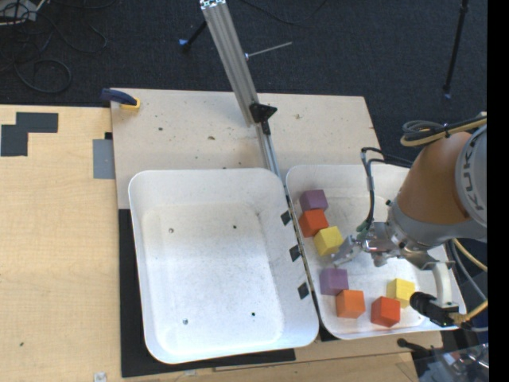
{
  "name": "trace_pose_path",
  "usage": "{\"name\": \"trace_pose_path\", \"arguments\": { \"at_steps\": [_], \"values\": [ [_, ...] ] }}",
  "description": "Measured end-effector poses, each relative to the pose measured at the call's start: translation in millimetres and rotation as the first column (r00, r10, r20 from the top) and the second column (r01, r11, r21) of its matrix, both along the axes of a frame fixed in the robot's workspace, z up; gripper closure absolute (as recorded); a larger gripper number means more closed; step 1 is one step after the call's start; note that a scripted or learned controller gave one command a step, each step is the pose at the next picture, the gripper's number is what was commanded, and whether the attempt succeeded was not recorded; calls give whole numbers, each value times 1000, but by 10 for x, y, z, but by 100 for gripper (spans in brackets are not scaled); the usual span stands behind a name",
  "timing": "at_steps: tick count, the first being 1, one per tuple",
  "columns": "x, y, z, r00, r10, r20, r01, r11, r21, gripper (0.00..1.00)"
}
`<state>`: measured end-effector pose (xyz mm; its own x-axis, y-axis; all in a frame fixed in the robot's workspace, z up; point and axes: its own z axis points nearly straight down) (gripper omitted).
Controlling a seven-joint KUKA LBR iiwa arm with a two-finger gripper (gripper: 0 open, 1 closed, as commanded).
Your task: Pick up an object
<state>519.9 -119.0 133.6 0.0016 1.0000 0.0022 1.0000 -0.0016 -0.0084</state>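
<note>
Several small blocks lie in the right bin (374,173). A purple block (313,200), an orange block (313,220) and a yellow block (328,240) form a line along its left wall. Nearer the front sit a second purple block (334,280), an orange block (350,302), a red-orange block (386,310) and a yellow block (402,290). My gripper (351,250) is low inside this bin, just right of the yellow block by the wall and above the second purple block. No block is visibly held in it.
The left bin (151,189) sits beside the right one, with a metal divider and black clips (293,251) between them. A slanted aluminium post (235,58) rises behind the bins. Cables hang beside the arm at the right.
</note>
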Motion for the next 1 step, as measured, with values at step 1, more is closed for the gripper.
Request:
{"name": "trace_pose_path", "arguments": {
  "at_steps": [1],
  "values": [
    [8,4,-425,1000,-1,8,1,1000,-1,0]
  ]
}}
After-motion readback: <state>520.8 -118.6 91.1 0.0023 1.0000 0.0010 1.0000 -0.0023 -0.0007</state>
